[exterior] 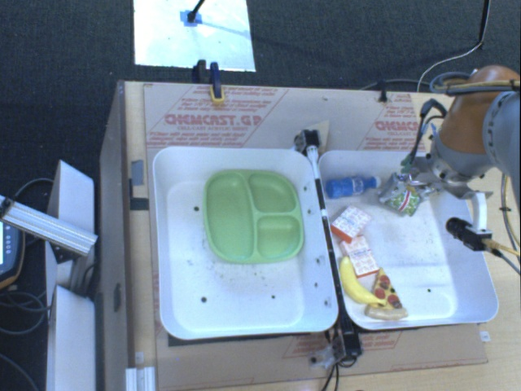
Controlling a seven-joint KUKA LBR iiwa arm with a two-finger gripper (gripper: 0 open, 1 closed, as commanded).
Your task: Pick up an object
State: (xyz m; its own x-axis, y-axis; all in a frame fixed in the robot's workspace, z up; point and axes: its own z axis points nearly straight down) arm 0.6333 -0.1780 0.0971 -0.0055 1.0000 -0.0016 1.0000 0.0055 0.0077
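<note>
I see my pincer [407,187] over a crumpled green wrapper [404,198], grip state unclear; a blue bottle [350,186] lies just left, cartons [352,222] and banana [355,282] below-left.

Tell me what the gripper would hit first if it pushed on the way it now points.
The gripper points left and down into the right bin; the crumpled green-and-silver packet lies right at its tip, so probably that, though depth is unclear.
</note>
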